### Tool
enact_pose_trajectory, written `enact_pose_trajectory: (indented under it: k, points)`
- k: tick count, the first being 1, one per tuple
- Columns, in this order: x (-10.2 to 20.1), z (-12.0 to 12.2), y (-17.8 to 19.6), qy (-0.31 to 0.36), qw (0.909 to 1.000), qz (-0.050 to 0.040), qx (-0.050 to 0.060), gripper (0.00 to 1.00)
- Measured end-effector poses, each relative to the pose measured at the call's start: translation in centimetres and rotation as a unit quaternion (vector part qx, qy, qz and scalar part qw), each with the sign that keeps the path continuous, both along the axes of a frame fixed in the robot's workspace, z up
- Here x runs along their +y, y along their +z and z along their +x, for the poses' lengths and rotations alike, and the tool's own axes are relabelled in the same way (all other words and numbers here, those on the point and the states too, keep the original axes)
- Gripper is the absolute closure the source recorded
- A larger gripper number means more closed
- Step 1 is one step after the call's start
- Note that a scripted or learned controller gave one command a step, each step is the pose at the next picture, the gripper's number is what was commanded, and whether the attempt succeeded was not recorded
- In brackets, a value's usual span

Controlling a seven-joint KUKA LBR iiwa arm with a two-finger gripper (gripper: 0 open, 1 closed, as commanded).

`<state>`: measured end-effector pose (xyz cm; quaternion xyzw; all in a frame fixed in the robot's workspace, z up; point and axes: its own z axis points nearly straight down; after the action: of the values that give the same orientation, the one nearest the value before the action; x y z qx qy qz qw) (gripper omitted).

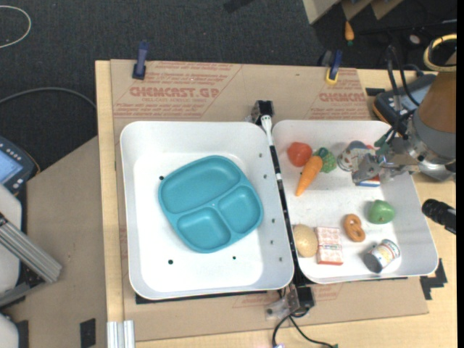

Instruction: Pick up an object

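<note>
Our claw (370, 167) hangs over the back of the right bin (413, 216); we cannot tell how it stands. Nearest it, we see a grey-blue object (354, 151) just to its left and a green ball (381, 211) in front. We find a teal divided plate (209, 202) in the left bin (138, 194). Ours on the right holds a carrot (309, 175), tomato (299, 153), potato (305, 241), red-printed packet (330, 246), pretzel (354, 228) and can (382, 255). We read "CHEMCAST" on the cardboard (174, 89).
</note>
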<state>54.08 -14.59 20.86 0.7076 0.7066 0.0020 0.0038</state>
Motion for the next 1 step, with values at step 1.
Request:
enact_pose_trajectory:
  k: [1]
  points:
    - [5.65,2.69,-5.16,0.004,1.0000,0.0033,0.007,1.00]
